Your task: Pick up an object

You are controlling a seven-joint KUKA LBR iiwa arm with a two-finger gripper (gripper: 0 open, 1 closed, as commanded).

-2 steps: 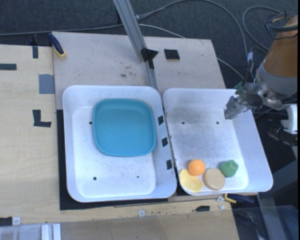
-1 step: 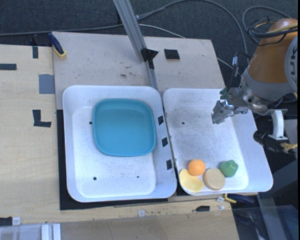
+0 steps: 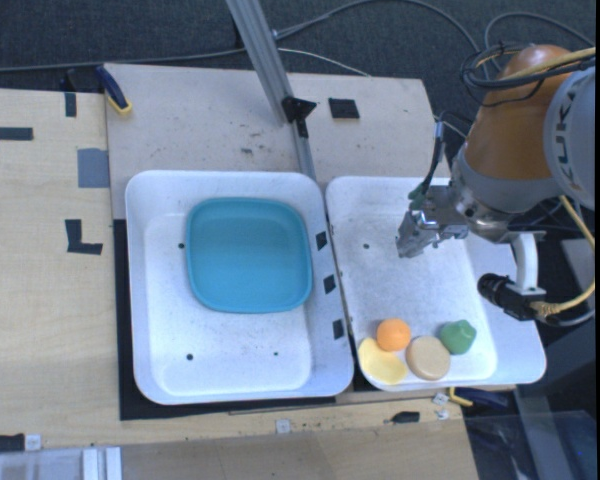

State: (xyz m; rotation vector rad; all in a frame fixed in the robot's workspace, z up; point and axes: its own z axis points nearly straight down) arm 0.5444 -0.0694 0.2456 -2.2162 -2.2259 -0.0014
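While one plate (image 3: 248,254) sits alone, four toys (image 3: 420,350) cluster.

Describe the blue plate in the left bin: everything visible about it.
The blue plate is a rounded square in light turquoise, plastic by its look, with a raised rim and a flat, bare middle. It lies flat and face up in the left bin, towards the bin's far side. It rests on the bin's floor. The gripper is over the right bin, well away from it.
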